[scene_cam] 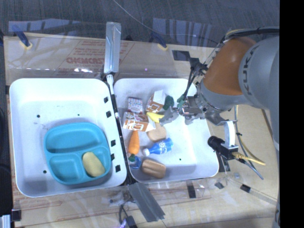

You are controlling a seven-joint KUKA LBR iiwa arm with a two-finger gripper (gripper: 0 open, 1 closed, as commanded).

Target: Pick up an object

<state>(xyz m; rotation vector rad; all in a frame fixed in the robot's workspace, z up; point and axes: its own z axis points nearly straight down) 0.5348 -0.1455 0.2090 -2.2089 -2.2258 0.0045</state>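
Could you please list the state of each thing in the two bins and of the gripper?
Blue tray: flat in the left bin, holding the potato.
Potato: lying in a tray compartment.
Carrot: lying in the right bin.
Blue bottle: on its side.
Bread roll: lying free.
Gripper: over the right bin.

You have two bins side by side: the left bin [28, 141] holds a tray [71, 141] with a potato [93, 164] in its near right compartment. In the right bin [199, 163], two packets [134, 113] lie at the left, with a carrot [134, 143] just in front of them. A bread roll [157, 134] sits mid-bin, a bottle [157, 148] just in front of it, and a second roll [153, 168] nearest you. The gripper [170, 114] hangs over the bin's far middle, the arm [242, 75] reaching in from the right.
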